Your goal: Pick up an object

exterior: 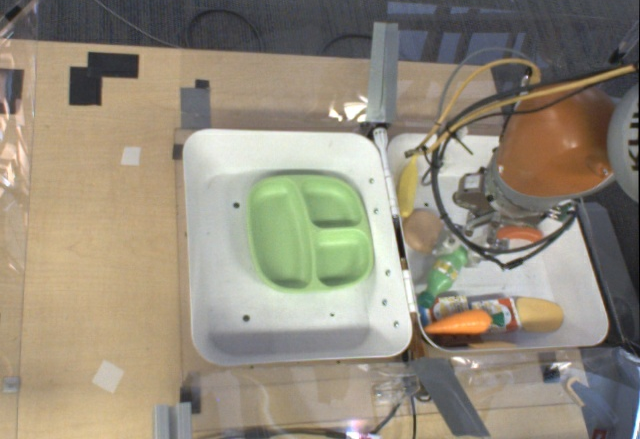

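Bottle [447, 269] lies just left of end effector [487, 227] (grip state hidden, cannot tell).

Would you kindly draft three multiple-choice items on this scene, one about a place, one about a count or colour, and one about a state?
1. Where does the green tray lie?
A. In the left bin
B. In the right bin
C. On the bare bench

2. How many compartments does the tray have?
A. Two
B. Three
C. Five

3. How does the carrot lie?
A. Standing upright against a wall
B. Flat along the near wall of the right bin
C. On the tray

Answers:
1. A, since the tray sits in the middle of the left bin.
2. B, one long compartment on the left and two smaller ones on the right.
3. B, it lies lengthwise by the right bin's near wall, beside a bottle.
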Controlling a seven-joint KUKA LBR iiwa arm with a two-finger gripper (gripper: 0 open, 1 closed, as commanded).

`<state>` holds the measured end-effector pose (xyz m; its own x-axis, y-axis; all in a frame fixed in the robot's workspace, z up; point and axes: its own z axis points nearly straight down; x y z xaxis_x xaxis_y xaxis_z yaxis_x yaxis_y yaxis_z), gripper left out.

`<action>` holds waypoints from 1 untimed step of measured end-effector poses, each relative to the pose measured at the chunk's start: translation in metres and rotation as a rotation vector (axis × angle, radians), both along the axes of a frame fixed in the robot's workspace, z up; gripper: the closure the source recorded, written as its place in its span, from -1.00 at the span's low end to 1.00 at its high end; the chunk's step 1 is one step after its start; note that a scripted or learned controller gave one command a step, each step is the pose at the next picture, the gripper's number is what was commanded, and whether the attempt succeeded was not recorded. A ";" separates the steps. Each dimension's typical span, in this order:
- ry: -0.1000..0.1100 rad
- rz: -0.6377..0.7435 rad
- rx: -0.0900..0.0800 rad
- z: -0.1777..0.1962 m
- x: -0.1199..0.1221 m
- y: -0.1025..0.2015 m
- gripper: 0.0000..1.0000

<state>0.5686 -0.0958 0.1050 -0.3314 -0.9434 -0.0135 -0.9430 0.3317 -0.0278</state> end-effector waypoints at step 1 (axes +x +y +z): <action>0.010 0.011 -0.002 0.148 0.020 0.053 1.00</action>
